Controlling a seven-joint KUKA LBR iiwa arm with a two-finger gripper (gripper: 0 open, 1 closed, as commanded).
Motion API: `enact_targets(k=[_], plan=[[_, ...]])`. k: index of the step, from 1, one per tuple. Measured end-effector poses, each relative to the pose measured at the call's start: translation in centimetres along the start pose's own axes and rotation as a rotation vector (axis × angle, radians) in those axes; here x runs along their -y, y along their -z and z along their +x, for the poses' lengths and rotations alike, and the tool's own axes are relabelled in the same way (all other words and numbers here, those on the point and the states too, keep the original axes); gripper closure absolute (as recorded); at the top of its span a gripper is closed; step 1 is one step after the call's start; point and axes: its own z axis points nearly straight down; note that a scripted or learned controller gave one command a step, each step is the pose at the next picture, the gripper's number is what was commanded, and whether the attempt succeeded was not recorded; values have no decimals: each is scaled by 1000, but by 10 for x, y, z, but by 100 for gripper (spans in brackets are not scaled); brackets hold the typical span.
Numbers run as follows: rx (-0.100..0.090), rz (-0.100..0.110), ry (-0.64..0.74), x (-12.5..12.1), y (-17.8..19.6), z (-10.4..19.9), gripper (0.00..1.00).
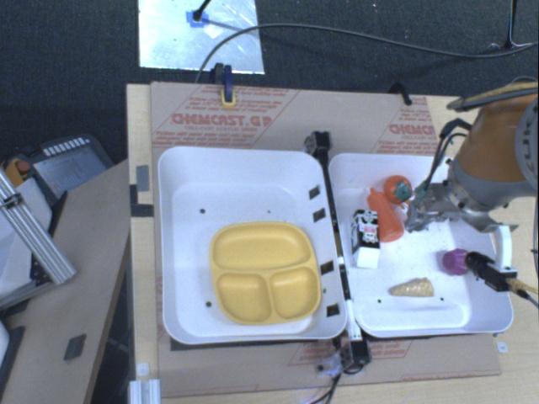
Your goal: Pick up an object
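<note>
Bins of shallow white plastic sit side by side on the bench, the left bin (192,183) and the right bin (442,320) meeting along a central edge. Reaching in from the right, the grey arm with its orange band (498,150) bends over the right bin. A yellow plastic plate with three compartments (265,272) lies flat in the left bin, toward its near side. The two-finger gripper (418,215) hangs low over the far middle of the right bin; whether it is apart or closed cannot be told, and nothing is seen held in it. Just left of it lies an orange carrot-shaped toy (387,219). Beside that, nearer the central edge, sits a black-and-white patterned block (365,228). A tan cone-shaped piece (411,289) rests toward the near wall, and a small purple rounded object (455,262) lies to its right.
</note>
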Motion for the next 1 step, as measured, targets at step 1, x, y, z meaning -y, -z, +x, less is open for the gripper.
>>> enact_targets(k=[1], plan=[[1, -5, 3, -10, 56, -7, 100]])
